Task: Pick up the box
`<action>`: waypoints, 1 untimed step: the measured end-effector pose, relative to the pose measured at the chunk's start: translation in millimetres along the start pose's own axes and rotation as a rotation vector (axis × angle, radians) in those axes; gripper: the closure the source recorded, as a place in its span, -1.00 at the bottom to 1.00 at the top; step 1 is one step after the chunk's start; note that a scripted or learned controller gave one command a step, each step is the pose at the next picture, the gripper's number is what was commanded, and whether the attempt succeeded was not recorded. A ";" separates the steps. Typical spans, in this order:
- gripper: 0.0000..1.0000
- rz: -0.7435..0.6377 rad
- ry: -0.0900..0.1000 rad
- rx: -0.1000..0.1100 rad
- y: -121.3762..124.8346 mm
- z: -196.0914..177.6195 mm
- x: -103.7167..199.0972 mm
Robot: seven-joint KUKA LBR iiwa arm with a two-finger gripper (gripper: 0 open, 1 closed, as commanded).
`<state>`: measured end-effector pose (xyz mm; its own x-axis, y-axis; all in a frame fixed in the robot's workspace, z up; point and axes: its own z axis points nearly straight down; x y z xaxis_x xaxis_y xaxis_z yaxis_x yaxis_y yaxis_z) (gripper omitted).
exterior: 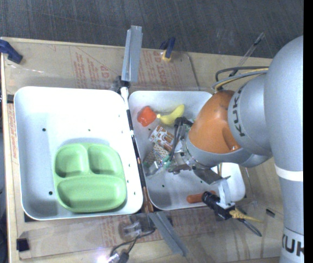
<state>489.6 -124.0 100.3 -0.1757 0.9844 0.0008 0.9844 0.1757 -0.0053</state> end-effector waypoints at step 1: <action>-1.00 0.014 0.001 -0.003 60.7 8.7 -30.8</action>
<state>554.7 -143.7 91.3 -0.1616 0.9869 0.0017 0.9869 0.1616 -0.0024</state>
